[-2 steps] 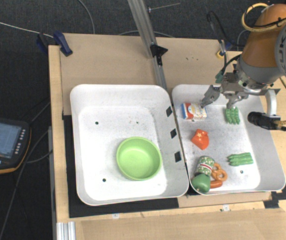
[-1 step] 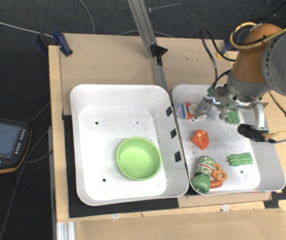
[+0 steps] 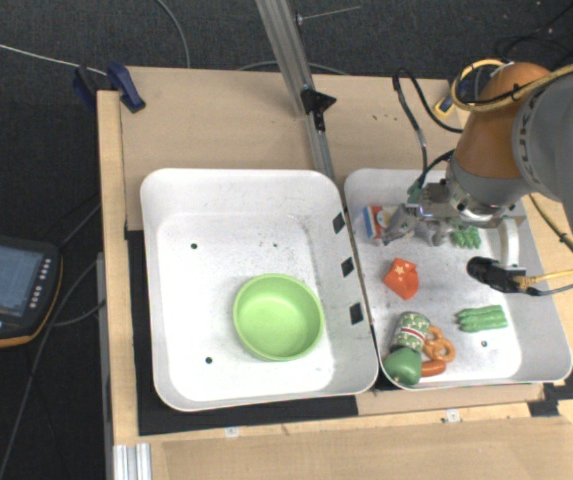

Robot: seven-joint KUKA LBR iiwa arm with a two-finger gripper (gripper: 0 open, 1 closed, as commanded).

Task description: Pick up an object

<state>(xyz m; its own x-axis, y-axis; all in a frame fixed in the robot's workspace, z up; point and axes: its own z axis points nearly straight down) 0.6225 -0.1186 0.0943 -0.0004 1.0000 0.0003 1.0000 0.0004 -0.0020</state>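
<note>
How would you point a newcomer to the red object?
Start at the right bin, under the arm. The red block lies alone near that bin's middle, below the hand. It is the only plain red piece; the neighbours are green or multicoloured.

The grey KUKA arm with the orange band (image 3: 496, 118) is reaching in from the right and bending down, its metal two-finger gripper (image 3: 411, 223) hanging low and pointing left. Can't really make out the tips.
</note>
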